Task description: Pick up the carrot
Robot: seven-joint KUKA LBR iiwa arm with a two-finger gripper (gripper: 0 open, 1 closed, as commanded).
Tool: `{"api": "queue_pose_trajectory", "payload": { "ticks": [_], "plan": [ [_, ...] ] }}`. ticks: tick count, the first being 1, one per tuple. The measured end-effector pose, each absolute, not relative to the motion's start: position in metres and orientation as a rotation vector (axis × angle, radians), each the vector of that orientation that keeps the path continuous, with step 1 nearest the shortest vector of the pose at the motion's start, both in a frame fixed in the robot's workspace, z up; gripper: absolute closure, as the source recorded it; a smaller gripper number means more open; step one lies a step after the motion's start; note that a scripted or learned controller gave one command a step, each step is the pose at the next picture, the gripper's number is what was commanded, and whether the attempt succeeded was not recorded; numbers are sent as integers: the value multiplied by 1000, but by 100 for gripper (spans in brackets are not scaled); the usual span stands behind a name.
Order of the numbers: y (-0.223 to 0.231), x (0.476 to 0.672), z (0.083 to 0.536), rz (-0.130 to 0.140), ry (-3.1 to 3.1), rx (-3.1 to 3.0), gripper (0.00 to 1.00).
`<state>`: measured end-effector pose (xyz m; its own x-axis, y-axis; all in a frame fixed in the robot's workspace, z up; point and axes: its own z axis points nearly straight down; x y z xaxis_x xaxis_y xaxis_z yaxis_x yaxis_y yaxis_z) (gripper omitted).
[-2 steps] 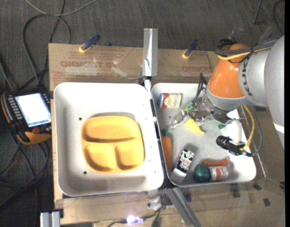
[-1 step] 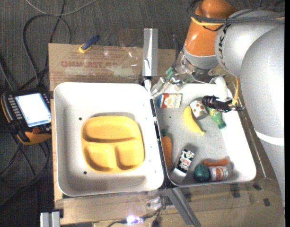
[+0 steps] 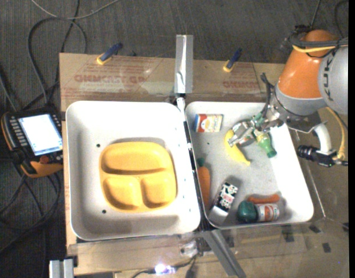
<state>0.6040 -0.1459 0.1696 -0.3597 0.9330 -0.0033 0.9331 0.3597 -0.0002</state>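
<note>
1. Carrot (image 3: 204, 181) lies lengthwise against the left wall of the right bin (image 3: 302, 181), green top pointing away from the camera.
2. Black-and-white patterned carton (image 3: 224, 197) sits just beside the carrot's lower end; a small orange-and-white box (image 3: 209, 123) lies above it near the bin's far wall.
3. Gripper (image 3: 242, 133) hovers over a yellow banana (image 3: 237, 149), well apart from the carrot; fingers spread open, nothing between them.
4. Green bottle (image 3: 266, 143) lies just right of the gripper.
5. Dark green can (image 3: 257, 212) and a sausage (image 3: 264, 199) rest near the bin's front.
6. Left bin (image 3: 79, 155) holds a yellow divided tray (image 3: 138, 174).
</note>
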Motion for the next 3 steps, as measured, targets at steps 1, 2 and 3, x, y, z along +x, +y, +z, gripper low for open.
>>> {"api": "queue_pose_trajectory", "payload": {
  "ticks": [1, 2, 3],
  "plan": [
    [-102, 604, 90, 2, 2841, 1316, 0],
    [-136, 653, 89, 2, 2992, 941, 0],
    [-105, 628, 90, -9, 3125, 41, 0]
  ]
}}
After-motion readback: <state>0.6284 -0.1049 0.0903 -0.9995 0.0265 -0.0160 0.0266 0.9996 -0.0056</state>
